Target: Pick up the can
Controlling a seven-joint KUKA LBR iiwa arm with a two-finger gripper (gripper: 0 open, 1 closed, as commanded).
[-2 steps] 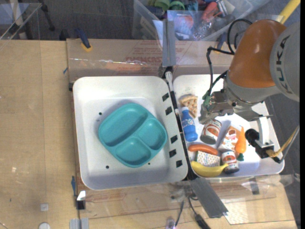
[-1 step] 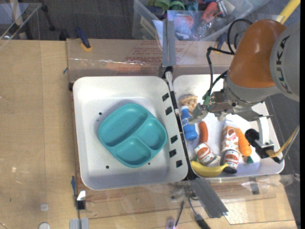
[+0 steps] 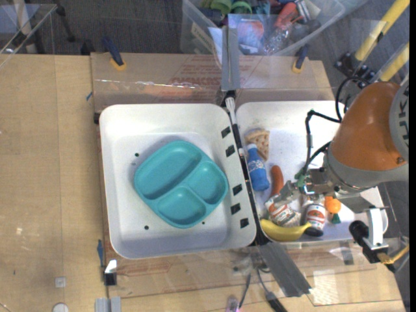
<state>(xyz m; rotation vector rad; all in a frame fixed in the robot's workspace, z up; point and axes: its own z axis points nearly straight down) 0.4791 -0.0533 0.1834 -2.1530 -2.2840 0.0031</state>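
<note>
Two small cans with white and red labels lie near the front of the right bin [image 3: 286, 119]. One can [image 3: 316, 217] is at the front right. The other can [image 3: 281, 210] lies left of it, just above a yellow banana [image 3: 286, 231]. My gripper [image 3: 304, 186] hangs low over the bin, just above and between the two cans, under the arm's orange band [image 3: 367, 132]. Nothing shows as held in it.
The right bin also holds a pizza slice [image 3: 259, 142], a blue bottle [image 3: 257, 171], a red sausage [image 3: 277, 178] and an orange piece [image 3: 333, 205]. A teal divided plate [image 3: 181, 184] lies in the left bin [image 3: 117, 174]. A clear box of toys [image 3: 260, 8] stands behind.
</note>
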